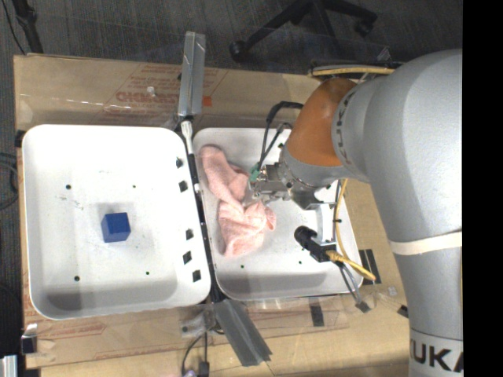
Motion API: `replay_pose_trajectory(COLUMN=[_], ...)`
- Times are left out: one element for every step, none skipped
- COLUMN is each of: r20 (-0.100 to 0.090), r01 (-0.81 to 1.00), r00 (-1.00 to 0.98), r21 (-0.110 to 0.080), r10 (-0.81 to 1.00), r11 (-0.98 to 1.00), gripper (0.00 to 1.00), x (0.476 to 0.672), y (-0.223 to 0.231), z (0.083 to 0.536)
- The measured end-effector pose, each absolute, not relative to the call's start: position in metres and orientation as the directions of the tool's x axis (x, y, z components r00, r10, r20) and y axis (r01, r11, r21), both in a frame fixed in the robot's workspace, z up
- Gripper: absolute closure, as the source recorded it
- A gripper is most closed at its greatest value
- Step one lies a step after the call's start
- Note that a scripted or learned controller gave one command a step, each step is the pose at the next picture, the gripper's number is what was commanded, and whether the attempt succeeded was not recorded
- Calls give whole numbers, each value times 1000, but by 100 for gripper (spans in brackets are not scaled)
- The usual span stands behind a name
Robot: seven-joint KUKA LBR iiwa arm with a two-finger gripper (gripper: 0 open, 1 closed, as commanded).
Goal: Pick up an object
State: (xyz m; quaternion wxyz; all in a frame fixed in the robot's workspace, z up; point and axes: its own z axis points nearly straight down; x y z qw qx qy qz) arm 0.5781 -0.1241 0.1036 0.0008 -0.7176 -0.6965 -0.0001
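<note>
Cloth [234, 204], pink and crumpled, lies in the right bin [271, 285], stretched along that bin's left side from near the top wall down toward the middle. We see the gripper [259, 188] down low in the same bin, right at the cloth's right edge, about halfway along its length. Its tip seems to touch the folds there, with the upper lobe of cloth above and to its left and the bunched lower lobe just below it. Whether any cloth sits between the fingers we cannot tell; the wrist hides them, so open or closed stays unknown to us.

We follow the arm [409, 171] in from the right, big and grey, its orange band [314, 128] sitting over the bin's upper right corner. Cables loop beside the wrist.

Over in the left bin [47, 210] a blue cube [115, 226] sits alone, left of centre, well apart from the gripper and across the divider [198, 218] between the bins. Both bins rest on a brown bench [94, 85].
</note>
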Motion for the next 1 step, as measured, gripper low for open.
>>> replay_pose_trajectory(r20=[0], r01=[1000], r00=[16], r21=[-3], r10=[1000], r11=[-16], gripper=[100], x=[631], y=[-97], z=[207])
